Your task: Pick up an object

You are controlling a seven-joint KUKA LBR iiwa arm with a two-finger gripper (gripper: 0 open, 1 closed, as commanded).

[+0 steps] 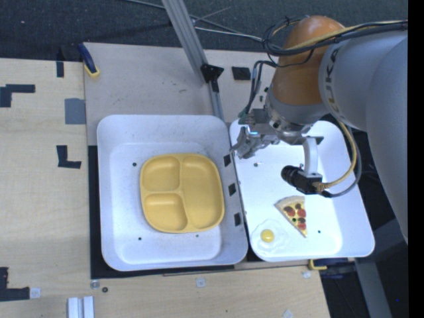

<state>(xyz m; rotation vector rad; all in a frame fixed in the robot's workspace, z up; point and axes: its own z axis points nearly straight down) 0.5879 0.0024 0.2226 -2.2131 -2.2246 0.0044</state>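
Note:
The right white bin (pixel 344 240) holds a toy pizza slice (pixel 294 213) near its front middle. A small fried egg toy (pixel 267 236) lies at its front left. My gripper (pixel 246 143) hangs over the far left corner of this bin, close to the wall between the two bins. It is well apart from both toys, and I see nothing in it. The grey arm with its orange band (pixel 311 35) covers the far part of the bin.
The left white bin (pixel 112 177) holds a yellow divided plate (pixel 181 192) in its middle. A black part on a yellow hose (pixel 296 176) hangs from the arm, just above the pizza slice. A slanted metal pole (pixel 192 38) rises behind the bins.

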